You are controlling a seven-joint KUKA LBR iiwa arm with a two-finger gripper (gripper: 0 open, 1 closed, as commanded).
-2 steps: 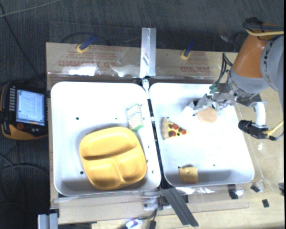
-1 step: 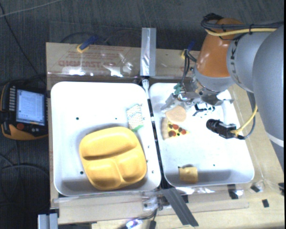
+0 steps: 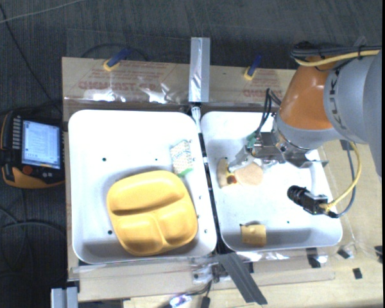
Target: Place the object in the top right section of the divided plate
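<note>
The yellow plastic divided plate (image 3: 153, 210) lies in the left white bin (image 3: 90, 146), toward that bin's near edge, with its single long section on the far side and two smaller sections on the near side. Just beyond the plate's upper right corner sits a small green-and-white printed packet (image 3: 181, 156), close to the wall between the bins. Well to the right of the plate, in the right white bin (image 3: 308, 236), the two-finger gripper (image 3: 253, 158) hangs low over a pale peach rounded object (image 3: 248, 176) with a smaller tan and red piece (image 3: 226, 174) beside it. Whether the fingers are parted or closed cannot be told. A tan block (image 3: 253, 234) rests right of the plate near the bin's front wall.
</note>
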